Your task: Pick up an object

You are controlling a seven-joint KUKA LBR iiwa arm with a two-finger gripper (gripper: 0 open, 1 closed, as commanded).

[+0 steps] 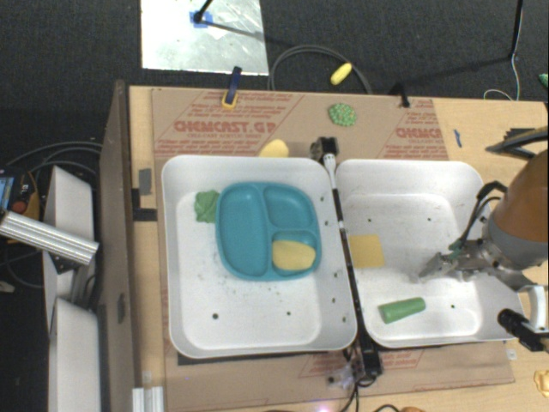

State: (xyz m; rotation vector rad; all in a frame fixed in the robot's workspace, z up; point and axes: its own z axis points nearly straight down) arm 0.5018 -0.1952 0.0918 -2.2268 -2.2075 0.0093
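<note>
Two white bins sit side by side on the desk (480,127), and the right bin (412,178) has the stuff that matters. A green cylinder (401,309) lies flat near that bin's front wall, long axis running mostly left to right with the right end tipped a bit toward the back. Behind it and to its left, a flat yellow square (366,251) lies on the bin floor, well clear of the cylinder.

The arm comes in from the right, and its gripper (429,270) is low over the right bin, pointing left. The fingers (436,263) look like thin dark prongs reaching leftward, and it's too blurry there to tell whether they're apart or together. Nothing sits between them as far as the view shows; the cylinder lies just in front of them and apart.

The left bin (189,316) holds a blue divided plate (244,230) with a yellow lump (293,254) in its lower right compartment, plus a green leafy piece (207,204) touching the plate's left edge.
</note>
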